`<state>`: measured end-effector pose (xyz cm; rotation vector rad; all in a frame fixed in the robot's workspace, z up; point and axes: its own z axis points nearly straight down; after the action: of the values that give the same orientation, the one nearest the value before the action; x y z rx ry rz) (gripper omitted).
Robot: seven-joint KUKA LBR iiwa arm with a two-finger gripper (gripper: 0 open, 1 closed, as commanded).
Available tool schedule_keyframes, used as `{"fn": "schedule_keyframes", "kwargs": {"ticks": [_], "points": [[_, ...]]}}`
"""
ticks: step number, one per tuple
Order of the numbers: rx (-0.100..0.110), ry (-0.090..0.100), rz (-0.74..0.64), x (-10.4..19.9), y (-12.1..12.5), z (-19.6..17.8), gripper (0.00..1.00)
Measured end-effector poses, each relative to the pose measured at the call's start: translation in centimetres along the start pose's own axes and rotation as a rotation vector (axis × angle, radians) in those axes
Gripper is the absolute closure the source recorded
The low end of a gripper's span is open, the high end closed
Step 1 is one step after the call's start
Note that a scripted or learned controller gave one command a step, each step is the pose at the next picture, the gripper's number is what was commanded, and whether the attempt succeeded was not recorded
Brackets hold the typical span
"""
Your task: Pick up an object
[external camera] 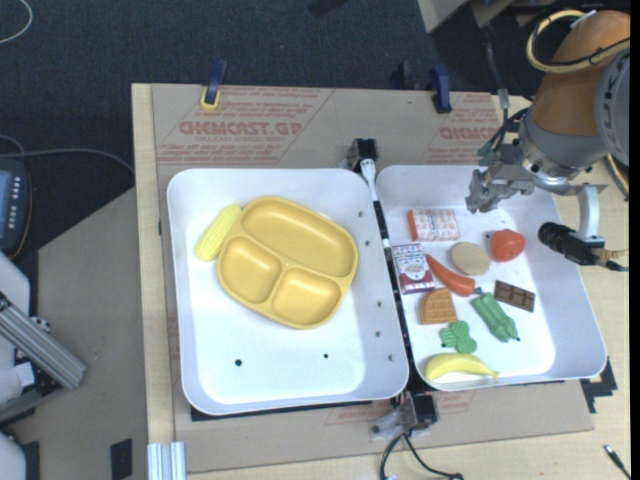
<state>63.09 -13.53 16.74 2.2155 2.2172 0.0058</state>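
Observation:
My gripper hangs over the far part of the right bin, above and to the right of a white and red packet. Nothing shows between its fingers. Below it lie a red tomato, a beige round piece, an orange carrot, a dark red packet, a brown chocolate bar, a waffle wedge, a green pod, broccoli and a banana.
The left bin holds a yellow divided plate with a corn cob beside its left edge. A black divider runs between the bins. Clamps sit at the far bench edge.

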Motion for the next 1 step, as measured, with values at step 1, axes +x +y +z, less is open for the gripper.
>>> {"fn": "schedule_keyframes", "kwargs": {"ticks": [1], "points": [[-0.001,0.0,0.0,-0.04,0.21,-5.46,1.0]]}}
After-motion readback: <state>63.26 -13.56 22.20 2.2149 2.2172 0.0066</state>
